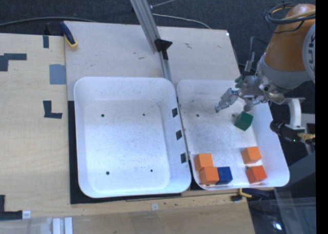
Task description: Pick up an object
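Observation:
My gripper (234, 108) hangs over the upper part of the right bin (205, 125), fingers spread apart and open. Nothing sits between them. A green block (244, 121) lies just below the right finger (249, 106), close to it or touching. Along the bin's front edge sit several orange blocks, among them one (204, 161) at front left, one (251, 154) at right and one (255, 174) in the front right corner. A blue block (223, 175) rests against another orange block (209, 175).
The left bin (82, 125) stands beside the right one, their rims meeting in the middle. A slanted metal rail (146, 18) crosses the bench behind both bins. A yellow and blue tool (68, 35) lies at the far left.

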Available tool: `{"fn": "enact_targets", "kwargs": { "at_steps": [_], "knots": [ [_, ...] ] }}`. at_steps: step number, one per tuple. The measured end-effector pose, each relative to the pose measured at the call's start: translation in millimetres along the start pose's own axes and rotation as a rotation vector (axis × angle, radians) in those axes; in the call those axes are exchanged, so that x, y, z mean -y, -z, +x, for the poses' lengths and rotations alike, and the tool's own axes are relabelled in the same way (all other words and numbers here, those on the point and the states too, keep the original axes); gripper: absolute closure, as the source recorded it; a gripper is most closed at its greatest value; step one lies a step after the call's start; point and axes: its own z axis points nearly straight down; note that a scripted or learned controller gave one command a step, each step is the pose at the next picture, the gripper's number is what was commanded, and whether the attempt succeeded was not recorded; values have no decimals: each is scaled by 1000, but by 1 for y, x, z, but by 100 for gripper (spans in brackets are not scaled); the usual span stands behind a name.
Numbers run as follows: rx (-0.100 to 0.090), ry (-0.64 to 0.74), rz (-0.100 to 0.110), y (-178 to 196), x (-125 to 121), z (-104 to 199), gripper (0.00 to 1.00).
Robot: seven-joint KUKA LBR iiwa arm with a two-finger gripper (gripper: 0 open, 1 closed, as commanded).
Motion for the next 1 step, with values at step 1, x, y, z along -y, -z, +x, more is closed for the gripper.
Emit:
{"fn": "enact_targets", "kwargs": {
  "at_steps": [1],
  "knots": [
    [4,-7,2,-50,-37,-77,0]
  ]
}}
